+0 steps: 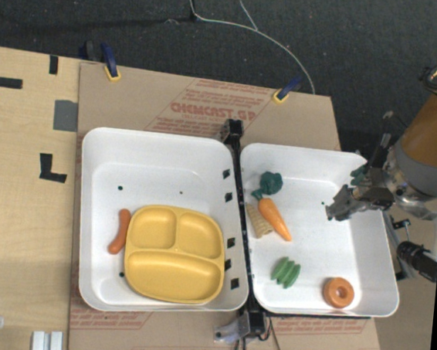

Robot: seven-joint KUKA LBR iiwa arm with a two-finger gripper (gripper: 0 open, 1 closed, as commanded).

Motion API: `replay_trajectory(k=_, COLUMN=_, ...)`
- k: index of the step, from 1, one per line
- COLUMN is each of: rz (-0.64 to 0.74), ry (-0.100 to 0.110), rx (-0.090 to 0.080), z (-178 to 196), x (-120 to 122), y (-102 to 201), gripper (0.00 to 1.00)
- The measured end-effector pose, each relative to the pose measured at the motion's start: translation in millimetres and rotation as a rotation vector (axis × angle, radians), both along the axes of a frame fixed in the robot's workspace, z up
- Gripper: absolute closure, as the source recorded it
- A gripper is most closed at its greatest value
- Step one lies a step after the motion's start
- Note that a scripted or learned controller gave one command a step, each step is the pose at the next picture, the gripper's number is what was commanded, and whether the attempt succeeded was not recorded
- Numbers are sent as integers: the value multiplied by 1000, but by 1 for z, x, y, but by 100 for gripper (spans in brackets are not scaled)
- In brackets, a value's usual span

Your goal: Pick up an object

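The right bin [368, 225] holds a carrot [274, 218], a dark green broccoli piece [270, 183], a tan ridged block [258, 222], a green pepper-like toy [287, 271] and an orange ring doughnut [339, 292]. My gripper [342, 205] hangs over the right bin's far right side, above bare white floor, well right of the carrot and above the doughnut in the view. Nothing shows between its dark fingers.
The left bin [99, 165] contains a yellow divided tray [175, 253] and a small orange sausage [120, 231] at the tray's left. A black divider [235, 203] with clips runs between the bins. Cardboard and wooden bench surround them.
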State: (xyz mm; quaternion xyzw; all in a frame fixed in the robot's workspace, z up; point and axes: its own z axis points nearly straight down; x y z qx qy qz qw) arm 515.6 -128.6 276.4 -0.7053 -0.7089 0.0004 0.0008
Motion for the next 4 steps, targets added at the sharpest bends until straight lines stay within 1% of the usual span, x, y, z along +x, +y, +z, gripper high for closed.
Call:
replay_trajectory(k=1, rz=1, ry=1, rx=0, z=-3, x=-5, y=51, gripper=100)
replay_trajectory(k=2, rz=1, ry=3, rx=1, z=-24, x=-6, y=104, gripper=100)
replay_trajectory(k=3, rz=2, ry=4, rx=0, z=-41, x=4, y=162, gripper=100)
replay_trajectory(k=4, rz=2, ry=3, rx=0, z=-43, x=-1, y=213, gripper=100)
